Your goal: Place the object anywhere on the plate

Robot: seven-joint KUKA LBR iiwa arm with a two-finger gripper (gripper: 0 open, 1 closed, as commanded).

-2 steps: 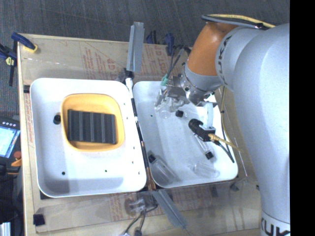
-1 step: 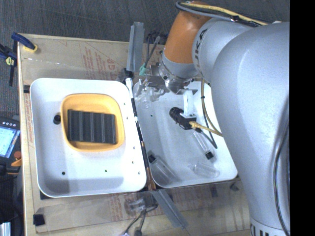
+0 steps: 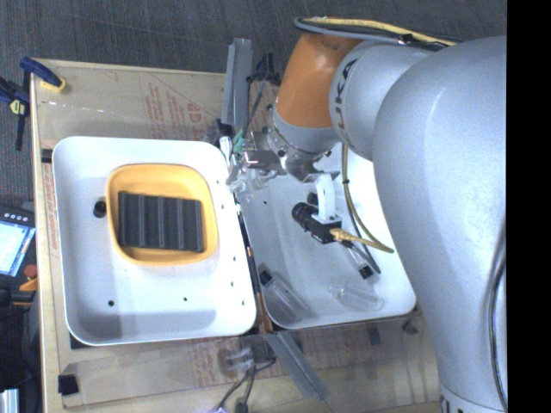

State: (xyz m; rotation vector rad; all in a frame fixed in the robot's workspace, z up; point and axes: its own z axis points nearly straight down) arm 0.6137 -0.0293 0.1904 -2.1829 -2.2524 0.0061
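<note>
A yellow plate (image 3: 161,179) with a dark ridged grey insert (image 3: 161,220) lies in the left white bin (image 3: 86,308). My gripper (image 3: 242,172) hangs low over the top-left corner of the right bin (image 3: 284,231), close to the wall between the two bins. The wrist and orange band above it hide much of that corner. A clear plastic object (image 3: 281,300) lies near the right bin's front-left corner and another clear piece (image 3: 355,297) lies toward the front right. I cannot make out anything held in the gripper.
A black fitting with a yellow-tipped cable (image 3: 320,223) hangs off the arm over the right bin's middle. A small dark item (image 3: 367,270) rests nearby. The big grey arm covers the right side. A blue clamp (image 3: 41,72) sits at the bench's far left corner.
</note>
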